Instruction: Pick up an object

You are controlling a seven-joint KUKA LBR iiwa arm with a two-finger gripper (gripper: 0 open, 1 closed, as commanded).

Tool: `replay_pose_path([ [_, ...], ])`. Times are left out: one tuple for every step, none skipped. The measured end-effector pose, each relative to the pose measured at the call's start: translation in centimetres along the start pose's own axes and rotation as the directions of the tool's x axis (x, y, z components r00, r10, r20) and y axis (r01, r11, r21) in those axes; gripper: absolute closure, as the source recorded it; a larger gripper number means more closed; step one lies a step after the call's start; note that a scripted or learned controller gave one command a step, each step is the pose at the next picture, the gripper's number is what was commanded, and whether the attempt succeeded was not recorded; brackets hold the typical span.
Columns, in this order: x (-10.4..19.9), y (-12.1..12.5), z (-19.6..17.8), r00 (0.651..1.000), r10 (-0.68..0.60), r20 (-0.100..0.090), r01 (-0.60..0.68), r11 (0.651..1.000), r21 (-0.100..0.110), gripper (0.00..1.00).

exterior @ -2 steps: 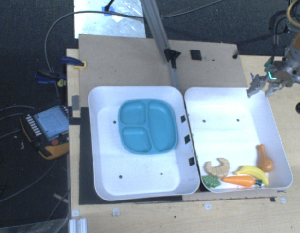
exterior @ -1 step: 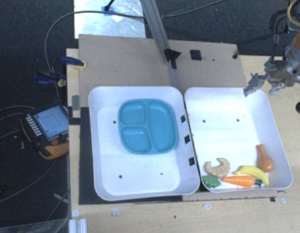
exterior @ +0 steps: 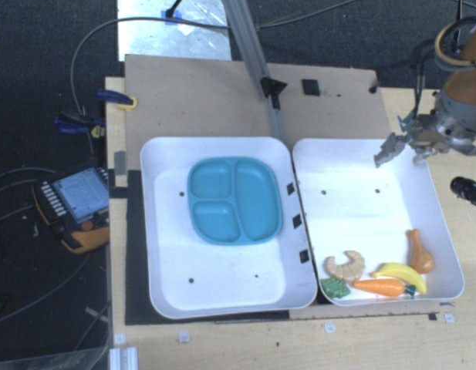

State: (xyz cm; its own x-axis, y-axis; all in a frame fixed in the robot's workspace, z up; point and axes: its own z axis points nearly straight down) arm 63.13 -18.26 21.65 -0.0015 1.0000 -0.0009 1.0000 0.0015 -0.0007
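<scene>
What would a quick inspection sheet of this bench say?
Surface: brown bench bearing two white bins, left bin and right bin.
Job's things: croissant, banana, carrot, green vegetable and orange gourd, clustered in the right bin's near corner.
Clutter: blue divided plate in the left bin.
Grippers: gripper above the right bin's far edge.
Cables: cable looping on the dark floor.
Surroundings: handheld controller left of the bench.
</scene>
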Motion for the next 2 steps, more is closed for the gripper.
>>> replay_pose_path([
  [0.0, -0.3, 4.2, 1.0, 0.0, 0.0, 0.0, 1.0, 0.0, 0.0],
  [0.4, -0.4, 8.4, 1.0, 0.001, 0.0, -0.001, 1.0, -0.001, 0.0],
])
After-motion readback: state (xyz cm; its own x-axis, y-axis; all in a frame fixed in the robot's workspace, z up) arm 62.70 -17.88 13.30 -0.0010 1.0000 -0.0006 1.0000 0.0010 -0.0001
